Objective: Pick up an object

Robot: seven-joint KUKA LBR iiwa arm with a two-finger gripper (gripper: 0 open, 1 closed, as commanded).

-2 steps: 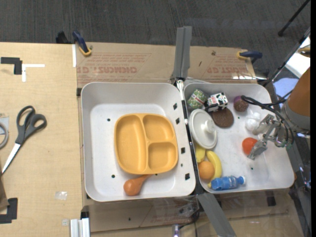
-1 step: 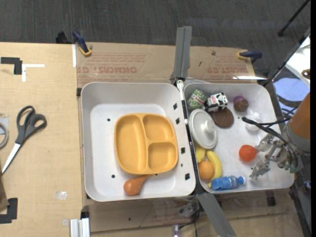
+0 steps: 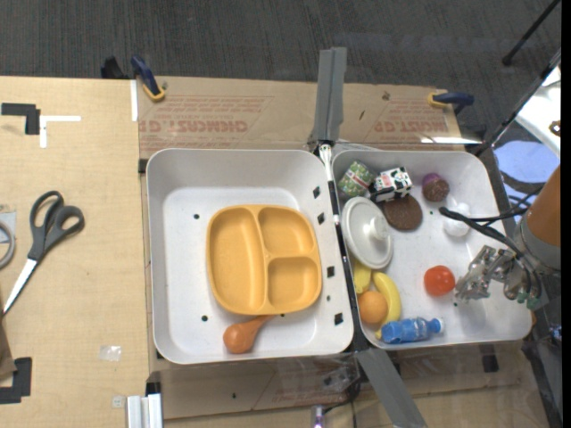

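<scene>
The left bin [image 3: 169, 266] holds a yellow divided plate [image 3: 264, 259]. In the right bin [image 3: 500, 324], the gripper [image 3: 473, 283] hangs just right of a red ball [image 3: 438, 280]; whether it is closed or apart, I cannot tell. A banana [image 3: 389, 294] lies nearby.

Bright, even overhead light gives soft shadows and mild glare on the white bins [image 3: 169, 266]; focus is sharp.

Dark grey carpet floor [image 3: 178, 16] behind a pale wooden bench [image 3: 71, 239].
</scene>
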